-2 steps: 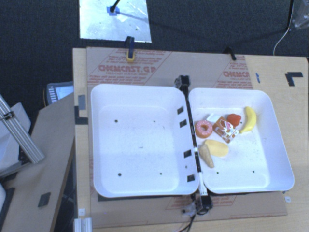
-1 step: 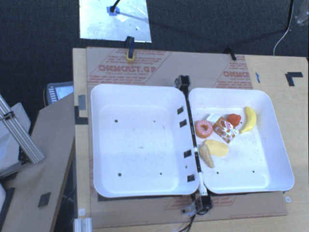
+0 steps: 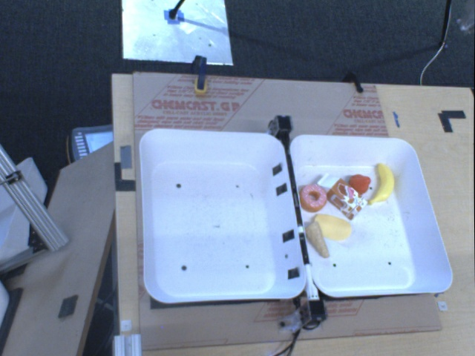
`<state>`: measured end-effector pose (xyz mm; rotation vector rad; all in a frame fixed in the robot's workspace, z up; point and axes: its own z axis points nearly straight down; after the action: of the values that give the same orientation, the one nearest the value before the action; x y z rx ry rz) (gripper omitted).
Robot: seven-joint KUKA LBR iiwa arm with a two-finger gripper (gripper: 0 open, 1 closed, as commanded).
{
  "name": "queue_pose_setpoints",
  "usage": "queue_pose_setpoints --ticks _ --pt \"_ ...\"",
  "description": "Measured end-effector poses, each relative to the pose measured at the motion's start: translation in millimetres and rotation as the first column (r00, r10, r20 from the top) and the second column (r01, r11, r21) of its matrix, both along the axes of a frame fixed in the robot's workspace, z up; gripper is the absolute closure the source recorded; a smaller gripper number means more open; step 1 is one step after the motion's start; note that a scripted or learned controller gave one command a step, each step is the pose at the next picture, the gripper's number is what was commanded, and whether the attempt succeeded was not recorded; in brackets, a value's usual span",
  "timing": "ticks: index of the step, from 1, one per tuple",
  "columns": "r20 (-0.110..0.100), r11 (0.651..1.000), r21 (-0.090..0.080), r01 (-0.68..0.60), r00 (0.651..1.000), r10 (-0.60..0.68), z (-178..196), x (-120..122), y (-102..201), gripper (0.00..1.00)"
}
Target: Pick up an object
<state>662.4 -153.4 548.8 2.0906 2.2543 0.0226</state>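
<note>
Waiting is my read of the step in hand: no object is lifted, so the pick has yet to begin. The claw's state I cannot tell.

Nearest the camera, the right bin [image 3: 427, 262] has bare floor along its front. Just past that lie a tan cone-shaped piece [image 3: 318, 239] and a yellow lump [image 3: 334, 227], touching or nearly so. Behind them sit a pink donut [image 3: 312, 196] by the divider, a red-and-white block [image 3: 346, 199], a small red piece [image 3: 360, 183] and a banana [image 3: 382, 182], all bunched close in the bin's left and middle.

The next move, I judge, calls for choosing one item with room around it; the banana at the cluster's edge looks freest.

The left bin [image 3: 215, 221] shows just small dark dots. Both bins rest on printed cardboard [image 3: 245, 102] over a wooden bench [image 3: 453, 147]. Farther off, a shiny metal sheet [image 3: 177, 21] lies on dark carpet [image 3: 334, 21], with a cable crossing it.
</note>
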Motion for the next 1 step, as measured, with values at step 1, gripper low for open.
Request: queue_pose_setpoints --ticks 1 --pt "0.004 1.000 -0.003 -0.004 1.000 0.004 11.6 0.5 0.7 1.00"
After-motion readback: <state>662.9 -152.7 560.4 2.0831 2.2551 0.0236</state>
